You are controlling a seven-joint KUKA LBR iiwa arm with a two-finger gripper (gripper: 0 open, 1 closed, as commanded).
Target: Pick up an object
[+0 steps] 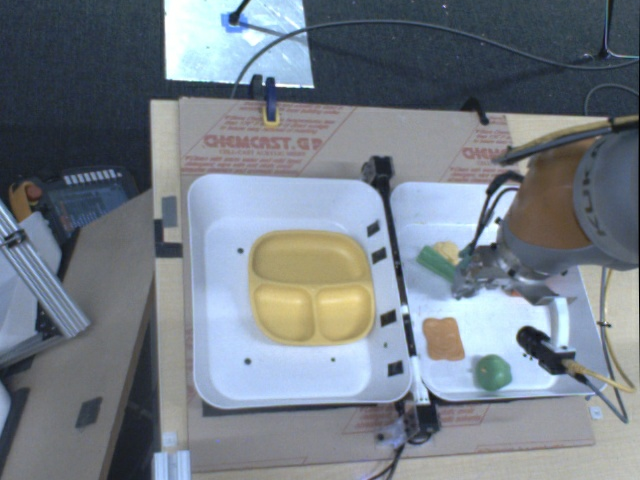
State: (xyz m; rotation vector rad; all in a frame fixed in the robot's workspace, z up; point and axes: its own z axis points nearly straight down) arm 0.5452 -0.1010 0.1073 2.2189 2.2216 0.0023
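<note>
Gripper low in the right bin, beside the green piece and yellow piece, grasp state impossible to tell, nothing visibly lifted, so the pick looks undone, with 2 more candidates nearer: orange piece, green ball.

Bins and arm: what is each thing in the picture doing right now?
Yellow tray: lies flat in the left bin, nothing in its three parts.
Green piece: lies in the right bin, by the gripper.
Orange piece: lies flat, untouched.
Green ball: rests near the front wall, untouched.
Gripper: low over the right bin; grip unclear.
</note>
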